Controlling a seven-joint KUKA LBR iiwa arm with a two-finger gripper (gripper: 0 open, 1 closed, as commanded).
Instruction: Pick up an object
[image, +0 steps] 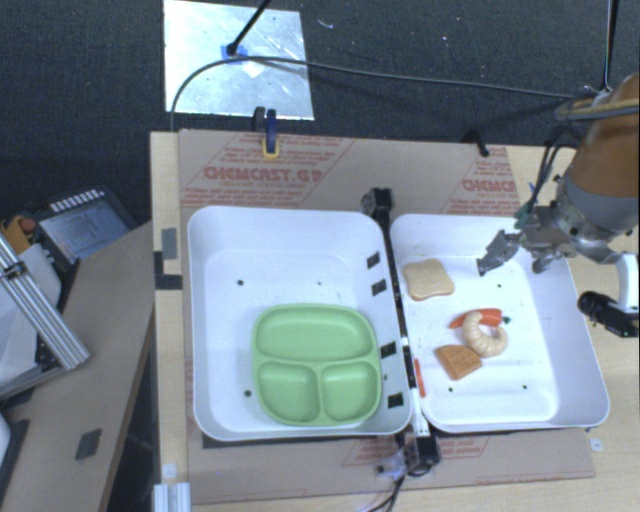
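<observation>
- Nearest the camera, a green divided tray (316, 363) sits in the left bin (215, 240), apart from the pickable pieces.
- Right bin (570, 390) holds the candidates: a toast slice (428, 278), a shrimp (482, 333) and an orange cracker (459, 361), lying loose and spread, so each can probably be taken singly.
- Pincer (516, 255) hangs above the right bin's far side, grasping nothing; whether it is released or clenched I cannot tell.
- Toast lies closest to it, likely the target.
</observation>
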